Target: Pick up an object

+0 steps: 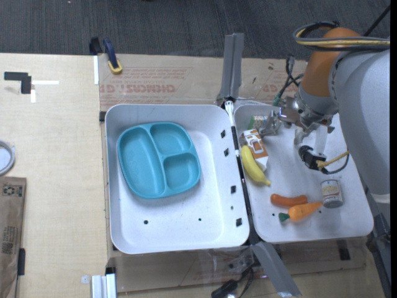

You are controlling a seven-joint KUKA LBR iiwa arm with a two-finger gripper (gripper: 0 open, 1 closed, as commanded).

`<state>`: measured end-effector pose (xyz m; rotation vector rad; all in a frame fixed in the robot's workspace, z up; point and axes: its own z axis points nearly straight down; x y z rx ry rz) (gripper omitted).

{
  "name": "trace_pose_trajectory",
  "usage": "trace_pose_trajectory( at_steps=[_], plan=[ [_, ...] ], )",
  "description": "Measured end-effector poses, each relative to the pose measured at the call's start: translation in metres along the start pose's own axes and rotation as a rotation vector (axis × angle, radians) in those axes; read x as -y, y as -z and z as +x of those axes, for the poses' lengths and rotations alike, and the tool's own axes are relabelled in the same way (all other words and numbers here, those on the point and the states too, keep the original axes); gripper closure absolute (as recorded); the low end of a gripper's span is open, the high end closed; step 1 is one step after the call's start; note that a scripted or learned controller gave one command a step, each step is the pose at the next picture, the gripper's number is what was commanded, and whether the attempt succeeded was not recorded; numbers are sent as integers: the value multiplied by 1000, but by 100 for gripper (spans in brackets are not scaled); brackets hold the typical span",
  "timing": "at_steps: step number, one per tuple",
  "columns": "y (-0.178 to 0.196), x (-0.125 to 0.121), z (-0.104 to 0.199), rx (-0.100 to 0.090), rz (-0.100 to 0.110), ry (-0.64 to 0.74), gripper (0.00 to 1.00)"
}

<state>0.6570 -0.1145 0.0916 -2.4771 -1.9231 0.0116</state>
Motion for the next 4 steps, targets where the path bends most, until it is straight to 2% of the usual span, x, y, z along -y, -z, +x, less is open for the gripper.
trace_pose_trajectory(
  at_steps=[1, 2, 3, 4],
  plan=[
    [-1, 64, -23, -1, -7, 143, 0],
    [-1, 108, -15, -1, -8, -21, 0],
    [-2, 159, -62, -2, -6, 1, 0],
    [6, 159, -62, -2, -4, -3, 100]
  ],
)
